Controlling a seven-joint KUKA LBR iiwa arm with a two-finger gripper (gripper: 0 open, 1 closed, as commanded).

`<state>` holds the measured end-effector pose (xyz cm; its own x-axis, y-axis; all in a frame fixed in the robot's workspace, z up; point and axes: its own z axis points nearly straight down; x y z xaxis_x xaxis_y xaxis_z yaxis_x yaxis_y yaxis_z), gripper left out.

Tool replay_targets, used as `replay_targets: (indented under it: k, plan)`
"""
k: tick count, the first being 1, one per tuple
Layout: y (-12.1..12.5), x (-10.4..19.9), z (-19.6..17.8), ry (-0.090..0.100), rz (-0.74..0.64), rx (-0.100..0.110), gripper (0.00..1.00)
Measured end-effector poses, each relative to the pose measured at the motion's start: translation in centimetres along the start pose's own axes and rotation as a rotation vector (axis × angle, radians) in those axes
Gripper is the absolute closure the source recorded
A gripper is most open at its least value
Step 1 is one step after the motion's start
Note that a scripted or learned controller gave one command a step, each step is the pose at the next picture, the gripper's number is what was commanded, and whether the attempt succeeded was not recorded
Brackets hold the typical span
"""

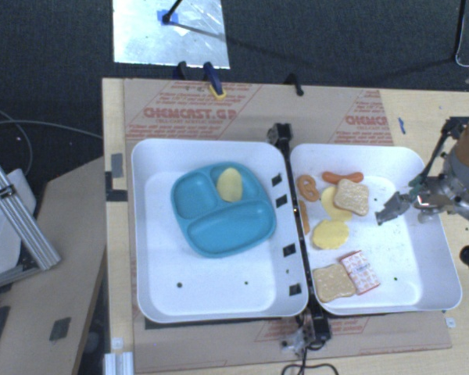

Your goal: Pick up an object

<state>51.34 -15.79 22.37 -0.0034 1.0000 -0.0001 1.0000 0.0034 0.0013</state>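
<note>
In the right bin (422, 287), a pale speckled toast slice (352, 197).

bench (242, 100): cardboard sheet, red print | bins: left bin (152, 233) at 9 o'clock, right bin (434, 264) at 3 o'clock, side by side | clamp (213, 80): blue-yellow, 12 o'clock edge of bench | foil sheet (141, 30): on floor, 12 o'clock | frame (16, 217): aluminium, 9 o'clock
</note>
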Motion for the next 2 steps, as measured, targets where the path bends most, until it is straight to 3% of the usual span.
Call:
replay_targets:
  k: [1, 2]
  plan:
    - [2.3, 4.8, 12.1, 0.005, -0.004, 0.007, 0.00]
    - [2.5, 4.4, 10.5, 0.000, 0.001, -0.002, 1.00]
